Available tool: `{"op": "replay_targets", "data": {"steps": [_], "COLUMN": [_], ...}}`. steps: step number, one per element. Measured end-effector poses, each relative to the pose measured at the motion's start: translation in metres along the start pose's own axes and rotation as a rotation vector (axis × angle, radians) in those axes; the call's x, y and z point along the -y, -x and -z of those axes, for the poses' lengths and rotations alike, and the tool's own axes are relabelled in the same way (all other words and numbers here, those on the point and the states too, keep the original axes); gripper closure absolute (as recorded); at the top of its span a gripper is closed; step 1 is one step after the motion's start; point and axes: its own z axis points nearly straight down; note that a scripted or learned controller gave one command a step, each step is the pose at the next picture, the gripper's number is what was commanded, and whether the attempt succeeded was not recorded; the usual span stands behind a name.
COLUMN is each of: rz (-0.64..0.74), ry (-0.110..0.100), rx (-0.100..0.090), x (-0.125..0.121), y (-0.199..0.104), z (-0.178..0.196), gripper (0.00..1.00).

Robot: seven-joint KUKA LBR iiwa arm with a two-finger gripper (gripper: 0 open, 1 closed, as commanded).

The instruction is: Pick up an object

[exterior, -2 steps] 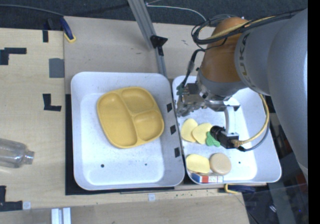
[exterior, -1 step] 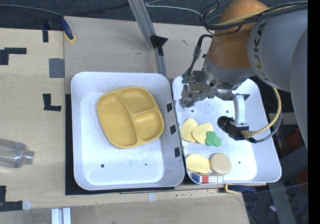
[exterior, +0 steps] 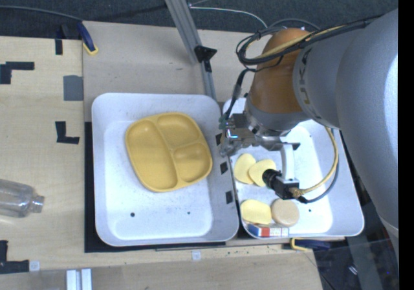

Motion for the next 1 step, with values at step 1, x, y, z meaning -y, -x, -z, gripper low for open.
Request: {"op": "replay_targets", "data": {"steps": [1], "rz": [-0.002], "ry": [0.006], "rx": [-0.002], "x": [0.0231], "y": [0.0218], "z": [0.0256], "gripper": [1.00]}}
